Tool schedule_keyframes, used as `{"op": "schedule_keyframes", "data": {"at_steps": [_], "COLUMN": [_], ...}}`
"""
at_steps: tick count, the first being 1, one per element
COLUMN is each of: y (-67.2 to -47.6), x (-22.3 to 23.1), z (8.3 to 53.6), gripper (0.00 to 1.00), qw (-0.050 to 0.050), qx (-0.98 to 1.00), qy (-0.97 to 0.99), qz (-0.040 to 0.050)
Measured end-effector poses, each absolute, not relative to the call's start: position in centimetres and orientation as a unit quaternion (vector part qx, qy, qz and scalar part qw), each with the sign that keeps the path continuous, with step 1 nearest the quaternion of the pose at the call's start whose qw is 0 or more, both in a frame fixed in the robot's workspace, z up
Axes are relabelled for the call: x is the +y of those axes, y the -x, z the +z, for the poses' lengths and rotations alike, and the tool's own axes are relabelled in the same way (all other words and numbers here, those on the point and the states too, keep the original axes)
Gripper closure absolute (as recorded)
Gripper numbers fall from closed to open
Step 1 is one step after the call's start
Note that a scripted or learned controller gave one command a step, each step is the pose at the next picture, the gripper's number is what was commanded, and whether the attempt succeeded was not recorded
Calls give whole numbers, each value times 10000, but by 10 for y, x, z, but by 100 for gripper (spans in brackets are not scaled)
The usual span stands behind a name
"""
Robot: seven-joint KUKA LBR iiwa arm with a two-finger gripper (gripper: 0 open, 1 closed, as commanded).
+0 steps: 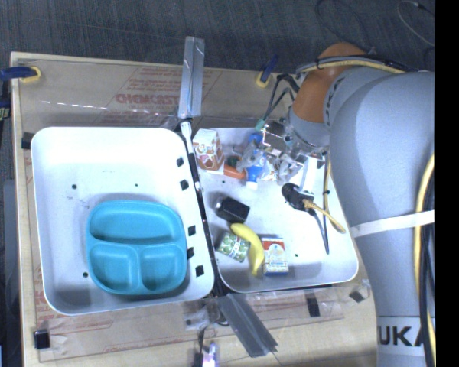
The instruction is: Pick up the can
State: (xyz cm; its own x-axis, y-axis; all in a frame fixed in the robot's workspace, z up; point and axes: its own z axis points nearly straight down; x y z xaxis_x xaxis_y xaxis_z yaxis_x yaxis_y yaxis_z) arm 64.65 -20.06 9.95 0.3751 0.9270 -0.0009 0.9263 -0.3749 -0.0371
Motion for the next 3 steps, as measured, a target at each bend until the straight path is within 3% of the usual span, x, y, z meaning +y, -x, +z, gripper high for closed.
{"op": "schedule_keyframes", "data": {"at_steps": [1, 2, 3], "y": [-644, -529, -478], "x": [-201, -190, -186], "z": [111, 191, 234], "gripper": [100, 100, 100], "qw": [204, 19, 14], "qx": [-5617, -4628, -2355], "qy": [8269, 8865, 9719], "qz": [176, 20, 20]}}
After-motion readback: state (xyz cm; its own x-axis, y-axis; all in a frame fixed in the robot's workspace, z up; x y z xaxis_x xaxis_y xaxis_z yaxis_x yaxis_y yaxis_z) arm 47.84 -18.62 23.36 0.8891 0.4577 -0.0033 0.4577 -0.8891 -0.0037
